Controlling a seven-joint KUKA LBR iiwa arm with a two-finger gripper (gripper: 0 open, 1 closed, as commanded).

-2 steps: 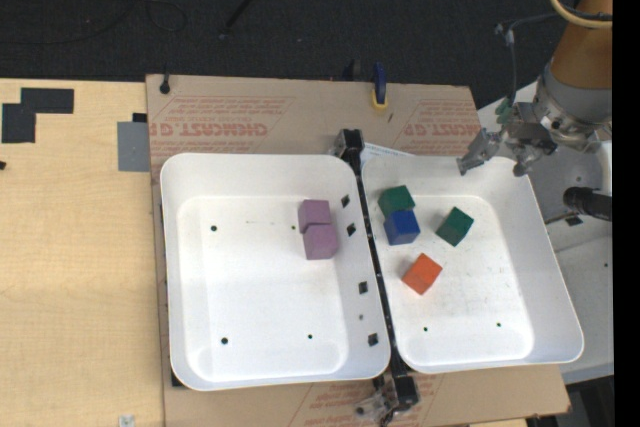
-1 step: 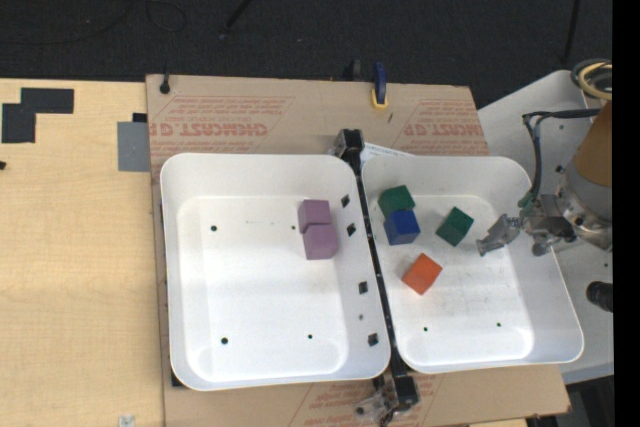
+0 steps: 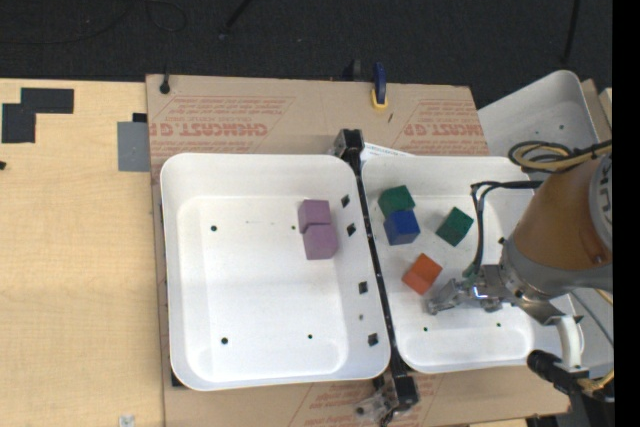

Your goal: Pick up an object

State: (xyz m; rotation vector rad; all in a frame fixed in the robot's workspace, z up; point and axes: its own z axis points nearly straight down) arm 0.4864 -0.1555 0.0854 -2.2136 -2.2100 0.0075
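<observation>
In the right bin (image 3: 470, 355), the gripper (image 3: 445, 298) hovers low with fingers (image 3: 436, 303) whose spread I cannot tell, the orange block (image 3: 422, 272) lying free just beside their tips.

We saw two white bins side by side on the table: the left bin (image 3: 190, 215) held two purple blocks (image 3: 317, 229), touching one another near its right wall. The right bin (image 3: 470, 360) held a green block (image 3: 396, 199) touching a blue block (image 3: 401, 226), a second green block (image 3: 455, 225) apart to their right, and an orange block (image 3: 422, 272) below them. The arm's claw (image 3: 447, 296) hung low just beside the orange block, on its right.
</observation>
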